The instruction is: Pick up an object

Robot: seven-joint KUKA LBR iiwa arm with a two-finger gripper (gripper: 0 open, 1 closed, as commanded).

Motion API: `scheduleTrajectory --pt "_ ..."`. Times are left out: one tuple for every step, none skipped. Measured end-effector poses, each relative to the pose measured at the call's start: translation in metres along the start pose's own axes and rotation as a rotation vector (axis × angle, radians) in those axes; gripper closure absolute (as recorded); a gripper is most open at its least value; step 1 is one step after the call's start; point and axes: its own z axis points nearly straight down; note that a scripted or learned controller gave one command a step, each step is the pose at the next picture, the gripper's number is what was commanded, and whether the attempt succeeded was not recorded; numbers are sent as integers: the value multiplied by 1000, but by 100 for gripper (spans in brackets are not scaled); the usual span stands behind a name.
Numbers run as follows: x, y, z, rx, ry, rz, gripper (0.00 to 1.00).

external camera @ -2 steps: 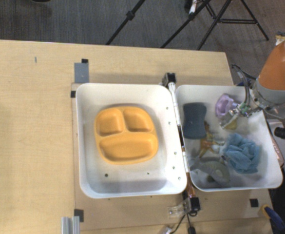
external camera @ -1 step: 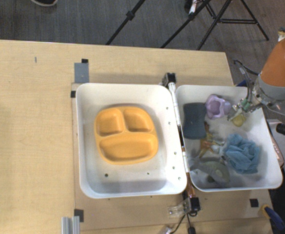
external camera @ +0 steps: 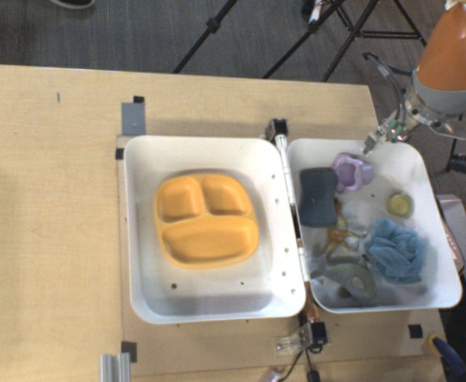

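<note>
An orange divided plate is lying in the left bin, well left of the fingers. Nearer, a dark block, a purple cup and a blue cloth are sitting below them. The fingers are hovering over the right bin's far rim, gripping nothing; how far apart they are cannot be made out.

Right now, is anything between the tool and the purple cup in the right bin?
Nothing visible stands between them. The tool hangs at the far rim of the right bin, and the purple cup lies just beside it, uncovered, with the dark sponge on its other side.
</note>
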Motion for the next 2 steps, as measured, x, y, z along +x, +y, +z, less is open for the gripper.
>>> scheduleTrajectory --pt "0 0 0 1 0 0 0" --pt "3 8 59 -10 -17 -78 0"
